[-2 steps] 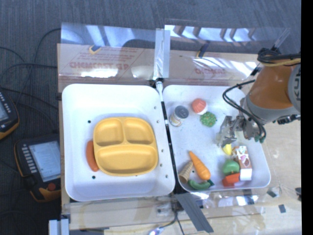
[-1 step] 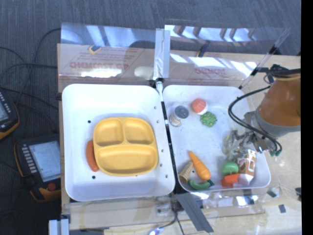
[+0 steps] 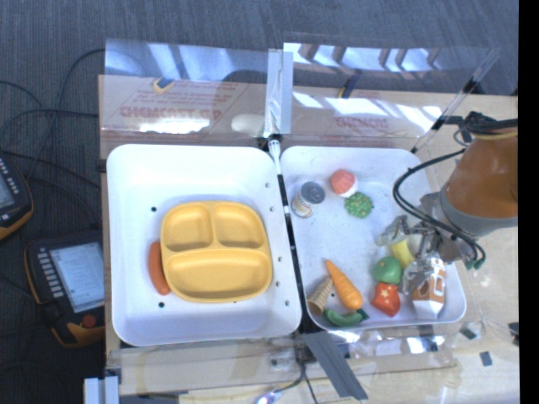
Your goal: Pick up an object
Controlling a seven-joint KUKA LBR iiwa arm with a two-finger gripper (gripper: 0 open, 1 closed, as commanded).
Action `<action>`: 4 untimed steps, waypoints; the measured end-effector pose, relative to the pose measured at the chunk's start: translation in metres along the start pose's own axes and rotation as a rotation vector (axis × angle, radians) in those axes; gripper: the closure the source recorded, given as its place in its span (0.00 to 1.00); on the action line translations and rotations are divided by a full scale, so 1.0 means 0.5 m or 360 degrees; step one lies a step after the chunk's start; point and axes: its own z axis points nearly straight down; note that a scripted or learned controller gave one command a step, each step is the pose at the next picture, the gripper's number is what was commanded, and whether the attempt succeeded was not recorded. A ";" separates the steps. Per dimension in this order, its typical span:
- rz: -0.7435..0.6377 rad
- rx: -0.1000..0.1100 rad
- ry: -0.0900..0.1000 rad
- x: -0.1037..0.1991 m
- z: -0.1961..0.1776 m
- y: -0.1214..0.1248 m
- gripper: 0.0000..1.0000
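Note:
My gripper (image 3: 418, 247) hangs low over the right side of the right bin (image 3: 370, 160), below the orange wrist band. Directly by it lie a small yellow item (image 3: 402, 250), a green round fruit (image 3: 387, 269) and a white and orange carton (image 3: 431, 291). A red strawberry-like piece (image 3: 385, 299) sits just below the green fruit. Whether anything is held cannot be made out.
The right bin also holds a carrot (image 3: 343, 283), a cone (image 3: 321, 294), a green pod (image 3: 343, 316), a green broccoli piece (image 3: 359, 204), a pinkish-red fruit (image 3: 342, 182) and a small can (image 3: 312, 194). In the left bin are a yellow divided tray (image 3: 216, 251) and a red sausage (image 3: 157, 268).

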 end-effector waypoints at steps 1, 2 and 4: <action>0.0000 0.0007 -0.0005 -0.004 -0.023 -0.001 1.00; -0.0002 0.0004 -0.0008 -0.006 -0.023 0.002 0.00; 0.0107 0.0009 -0.0001 0.003 -0.022 0.021 1.00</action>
